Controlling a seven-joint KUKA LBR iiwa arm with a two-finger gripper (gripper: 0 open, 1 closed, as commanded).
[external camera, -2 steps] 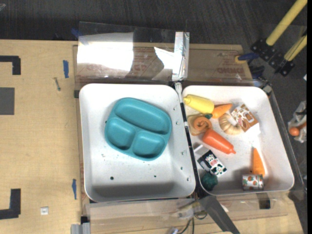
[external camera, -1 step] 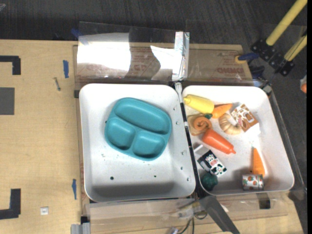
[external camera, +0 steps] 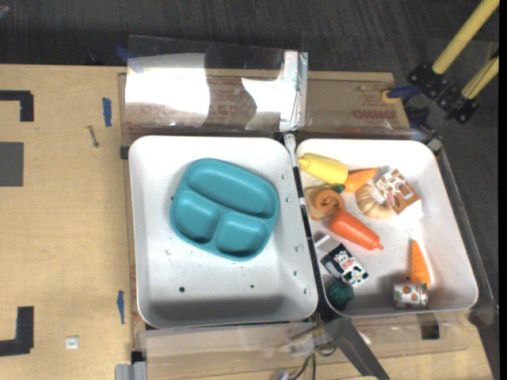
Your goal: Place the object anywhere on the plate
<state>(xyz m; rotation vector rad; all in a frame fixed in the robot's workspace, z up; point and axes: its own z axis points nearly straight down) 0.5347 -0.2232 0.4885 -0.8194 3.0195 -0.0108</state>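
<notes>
A teal plate (external camera: 224, 207) with three compartments lies in the left white bin (external camera: 150, 212), slightly toward the back, and nothing rests on it. The right white bin (external camera: 451, 228) holds several toy foods: a yellow piece (external camera: 322, 167), a spiral pastry (external camera: 325, 202), a pale bread roll (external camera: 370, 202), a brown and white box (external camera: 396, 191), a red-orange carrot (external camera: 355, 229), a black and white carton (external camera: 344, 264), a dark green ball (external camera: 341, 293), a small orange carrot (external camera: 419, 261) and a small can (external camera: 410, 294).
A clear plastic screen with foil tape (external camera: 293, 93) stands behind the left bin. Yellow poles with black clamps (external camera: 451, 77) stand at the back right. A grey bar (external camera: 356, 355) slants across the bench's front edge below the bins.
</notes>
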